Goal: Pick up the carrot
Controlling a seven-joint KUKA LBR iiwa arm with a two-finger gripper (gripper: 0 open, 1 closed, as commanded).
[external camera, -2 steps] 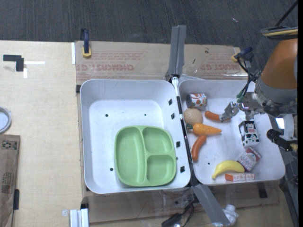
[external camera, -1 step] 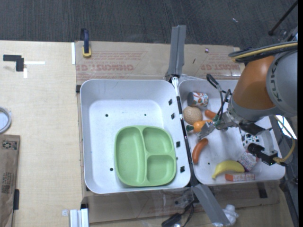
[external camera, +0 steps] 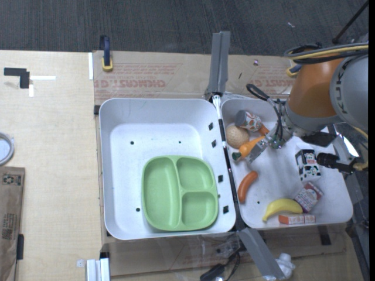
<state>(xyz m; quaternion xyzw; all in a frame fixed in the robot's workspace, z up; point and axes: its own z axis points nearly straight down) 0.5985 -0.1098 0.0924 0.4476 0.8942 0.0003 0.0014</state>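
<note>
The carrot (external camera: 248,148) is orange with a green top. It lies in the right bin (external camera: 334,206) near the bin's left wall, just below a beige round potato (external camera: 237,136). My gripper (external camera: 261,147) reaches in from the right and is down at the carrot's thick end, touching or overlapping it. The wrist with its orange band (external camera: 310,95) hangs over the bin's upper right and hides part of the bin floor there.
In the right bin lie an orange-red pepper (external camera: 247,185), a banana (external camera: 281,207), a red-and-white packet (external camera: 308,195), a small orange box (external camera: 296,219), a white-and-black toy (external camera: 307,163) and a small printed can (external camera: 248,120). The left bin (external camera: 117,157) holds a green divided plate (external camera: 180,192).
</note>
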